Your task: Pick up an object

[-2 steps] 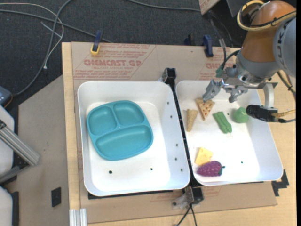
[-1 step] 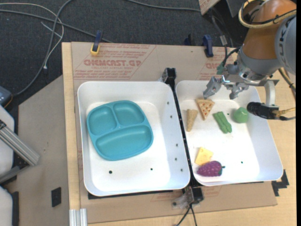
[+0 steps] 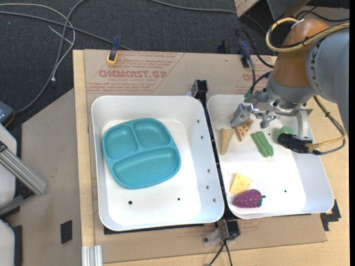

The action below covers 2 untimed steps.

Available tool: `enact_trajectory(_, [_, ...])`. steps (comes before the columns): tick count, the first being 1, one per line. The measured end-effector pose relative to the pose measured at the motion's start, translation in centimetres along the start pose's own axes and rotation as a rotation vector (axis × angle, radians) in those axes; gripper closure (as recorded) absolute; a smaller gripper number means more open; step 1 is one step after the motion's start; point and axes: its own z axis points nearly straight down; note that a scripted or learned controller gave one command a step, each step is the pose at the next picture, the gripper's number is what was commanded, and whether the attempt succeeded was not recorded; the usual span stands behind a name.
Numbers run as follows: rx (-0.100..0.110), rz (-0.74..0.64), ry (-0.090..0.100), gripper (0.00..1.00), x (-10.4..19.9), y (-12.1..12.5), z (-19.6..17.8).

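Several toys lie in the right bin (image 3: pixel 310 201): a cracker (image 3: pixel 242 130) beside a cone (image 3: pixel 225 139) near the divider, a green pod (image 3: pixel 263 143) at centre, a cheese wedge (image 3: pixel 239 183) touching a purple grape bunch (image 3: pixel 247 198) at the front. We see the end effector (image 3: pixel 242 117) just above the cracker; we cannot tell its state. A teal plate (image 3: pixel 141 152) sits in the left bin (image 3: pixel 105 204) on the surface.

Smooth glossy white plastic bins (image 3: pixel 150 215), matt teal plastic divided plate (image 3: pixel 141 151), printed brown cardboard sheet (image 3: pixel 138 71) beneath, shiny green plastic toy pepper (image 3: pixel 262 143), knobbly purple plastic grapes (image 3: pixel 247 198), satin grey arm casing (image 3: pixel 327 60)
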Motion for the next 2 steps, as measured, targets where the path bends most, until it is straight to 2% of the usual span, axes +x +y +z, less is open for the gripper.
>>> enact_trajectory(1, [-0.021,0.0,0.002,0.0,0.15,0.58,4.21])
enact_trajectory(2, [-0.012,0.0,-0.002,1.0,-0.01,0.19,3.77])
